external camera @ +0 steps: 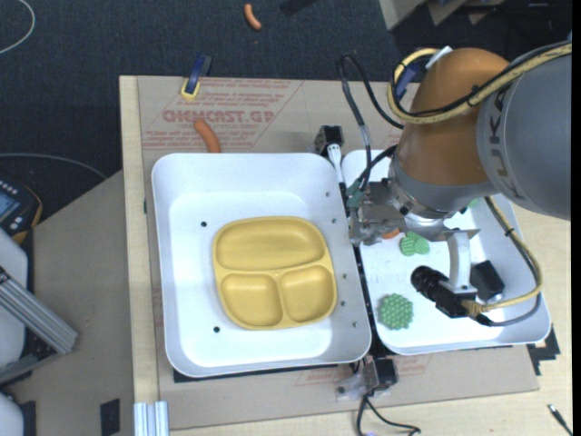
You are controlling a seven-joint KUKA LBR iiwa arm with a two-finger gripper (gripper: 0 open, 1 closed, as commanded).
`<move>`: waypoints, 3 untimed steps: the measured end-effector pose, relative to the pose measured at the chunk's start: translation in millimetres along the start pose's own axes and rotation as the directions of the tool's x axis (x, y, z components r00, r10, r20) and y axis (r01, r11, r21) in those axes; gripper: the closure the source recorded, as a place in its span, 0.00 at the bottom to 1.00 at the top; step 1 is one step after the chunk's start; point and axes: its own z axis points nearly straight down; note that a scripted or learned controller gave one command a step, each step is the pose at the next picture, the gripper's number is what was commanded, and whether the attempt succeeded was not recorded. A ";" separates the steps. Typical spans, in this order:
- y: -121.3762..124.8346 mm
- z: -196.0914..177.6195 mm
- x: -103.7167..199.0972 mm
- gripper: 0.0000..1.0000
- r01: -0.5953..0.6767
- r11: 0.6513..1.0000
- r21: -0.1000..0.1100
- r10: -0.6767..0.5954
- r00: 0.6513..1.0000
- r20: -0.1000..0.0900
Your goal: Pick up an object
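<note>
A robotics lab is showing here: a grey-and-orange industrial arm (472,125) is reaching over two white bins (172,243) sitting on a plywood surface (145,153), with cables (359,125) trailing across it and dark carpet (109,16) lying around.

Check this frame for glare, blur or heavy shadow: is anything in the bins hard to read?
Camera view: even, soft lighting; the left bin is bright but not blown out, and the yellow divided tray reads sharply. The arm looms large and blocks much of the right bin, shading the gripper. The green knobbly ball is slightly soft but legible.
</note>
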 end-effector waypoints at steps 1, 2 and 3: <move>-11.9 -2.7 57.7 1.00 0.000 1.000 -0.001 0.000 1.000 0.001; -17.2 12.3 58.4 1.00 -0.007 1.000 0.002 0.007 1.000 0.003; -15.5 1.3 60.6 1.00 -0.006 1.000 -0.005 0.006 1.000 0.003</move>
